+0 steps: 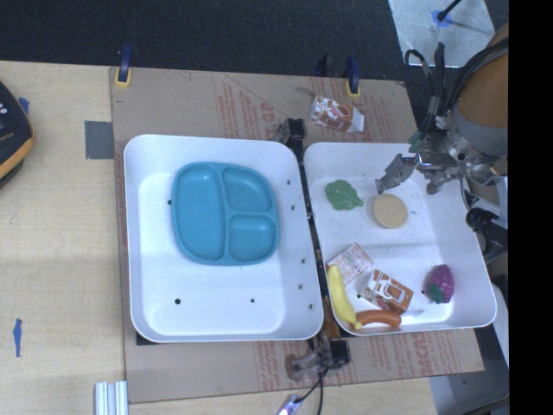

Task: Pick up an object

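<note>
My gripper [416, 176] hovers over the far part of the right bin [467, 232], its two fingers [393, 174] spread open with nothing between them. Just in front of it lies a tan round disc [390, 211], and a green leafy piece [343, 194] lies to its left. Nearer the front edge are a yellow banana [340, 296], an orange sausage [378, 320], two snack packets [350, 262] [387, 290] and a purple fruit [440, 284].
The left bin [155, 309] holds a blue divided plate [226, 213]. Another snack packet [335, 114] lies on the cardboard behind the bins. A clamp fitting [294, 131] sits between the bins' far corners, and cables hang near the arm at the right.
</note>
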